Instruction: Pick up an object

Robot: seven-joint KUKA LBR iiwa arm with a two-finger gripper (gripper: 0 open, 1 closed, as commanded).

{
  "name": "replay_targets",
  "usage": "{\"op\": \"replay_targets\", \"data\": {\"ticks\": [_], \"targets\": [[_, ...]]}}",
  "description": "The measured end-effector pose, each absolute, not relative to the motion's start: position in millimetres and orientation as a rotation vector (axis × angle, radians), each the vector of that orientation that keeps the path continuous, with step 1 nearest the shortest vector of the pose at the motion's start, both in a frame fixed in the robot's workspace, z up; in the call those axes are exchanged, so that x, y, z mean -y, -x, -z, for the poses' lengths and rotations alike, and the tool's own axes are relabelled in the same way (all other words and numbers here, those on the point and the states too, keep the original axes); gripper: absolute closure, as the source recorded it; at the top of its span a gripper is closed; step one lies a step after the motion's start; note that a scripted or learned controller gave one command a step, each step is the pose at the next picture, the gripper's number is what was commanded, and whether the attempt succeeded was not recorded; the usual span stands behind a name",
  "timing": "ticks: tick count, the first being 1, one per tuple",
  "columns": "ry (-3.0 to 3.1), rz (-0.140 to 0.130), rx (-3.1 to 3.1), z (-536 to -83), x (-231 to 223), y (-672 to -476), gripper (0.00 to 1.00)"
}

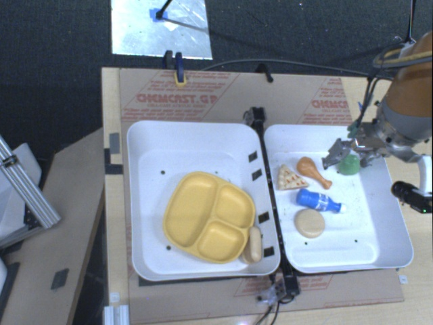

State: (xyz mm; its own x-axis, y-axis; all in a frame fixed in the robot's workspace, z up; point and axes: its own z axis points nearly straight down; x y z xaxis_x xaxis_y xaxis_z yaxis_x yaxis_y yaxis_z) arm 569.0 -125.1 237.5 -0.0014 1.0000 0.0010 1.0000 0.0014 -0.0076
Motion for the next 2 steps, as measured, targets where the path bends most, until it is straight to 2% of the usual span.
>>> {"op": "replay_targets", "data": {"ticks": [1, 2], "targets": [[2.219, 0.001, 2.226, -242, 125, -571.0, 0.0], [2.219, -0.002, 2.222, -199, 129, -567.8, 0.0]]}}
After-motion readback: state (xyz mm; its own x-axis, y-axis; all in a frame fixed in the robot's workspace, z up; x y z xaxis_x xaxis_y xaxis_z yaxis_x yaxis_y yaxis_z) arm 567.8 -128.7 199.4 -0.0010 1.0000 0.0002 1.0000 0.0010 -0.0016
